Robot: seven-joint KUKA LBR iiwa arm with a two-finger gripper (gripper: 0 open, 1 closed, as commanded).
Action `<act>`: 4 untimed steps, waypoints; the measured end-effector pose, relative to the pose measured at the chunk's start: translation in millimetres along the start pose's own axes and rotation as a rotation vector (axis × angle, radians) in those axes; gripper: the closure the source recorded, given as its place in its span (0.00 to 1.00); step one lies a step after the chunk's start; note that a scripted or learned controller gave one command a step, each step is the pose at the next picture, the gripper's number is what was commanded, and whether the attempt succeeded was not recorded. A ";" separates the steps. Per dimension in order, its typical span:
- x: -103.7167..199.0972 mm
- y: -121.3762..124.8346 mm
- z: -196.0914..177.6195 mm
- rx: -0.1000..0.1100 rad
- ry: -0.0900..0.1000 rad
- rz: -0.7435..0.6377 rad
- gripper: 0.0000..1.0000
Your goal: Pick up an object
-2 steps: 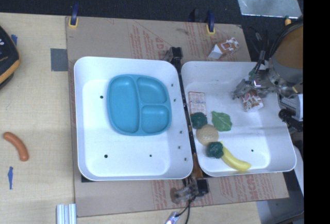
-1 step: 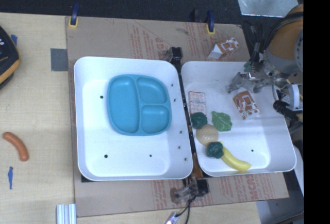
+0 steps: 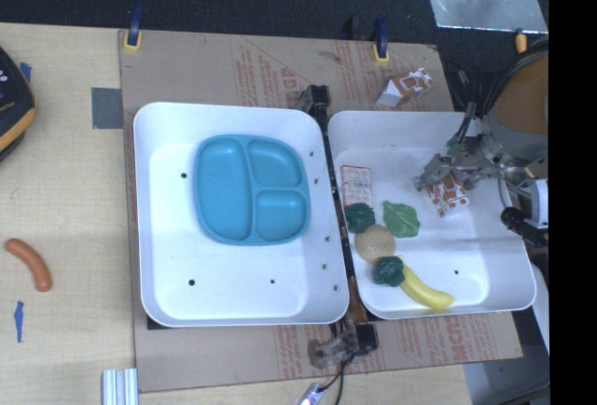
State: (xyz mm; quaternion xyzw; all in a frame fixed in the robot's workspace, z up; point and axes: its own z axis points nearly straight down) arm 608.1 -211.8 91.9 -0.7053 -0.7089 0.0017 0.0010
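The arm comes in from the right, its orange band (image 3: 524,100) showing at the edge, and the jaws (image 3: 448,172) hang low over the right bin (image 3: 494,286), in its far right part. They sit right on top of a small white and red carton (image 3: 451,199) lying on the bin floor. I cannot tell how far open the jaws are, nor whether they have hold of the carton; the metal parts blur together there.

Along the left side of that same bin there is a cluster of things. A flat white and red packet (image 3: 355,182) lies nearest the dividing wall, toward the far side. Just nearer than it sits a dark green lump (image 3: 359,217), and beside that, to the right, a brighter green leafy piece (image 3: 402,219). A beige round thing (image 3: 375,243) touches the dark green lump on its near side. Nearer still are another dark green piece (image 3: 388,272) and a yellow banana (image 3: 428,291), the two touching.

The left bin (image 3: 159,300) holds a blue divided plate (image 3: 251,188), set toward its far side.

Out on the bench (image 3: 65,207), well to the left, lies a sausage (image 3: 30,264). Another small carton (image 3: 406,87) rests on the cardboard beyond the right bin.
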 end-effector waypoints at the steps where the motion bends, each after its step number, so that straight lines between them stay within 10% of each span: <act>1: -0.6 0.2 -10.6 0.001 0.000 -0.002 1.00; 3: 89.7 34.4 -114.1 -0.002 0.002 0.001 1.00; 4: 139.4 19.2 -99.6 0.001 0.001 -0.001 1.00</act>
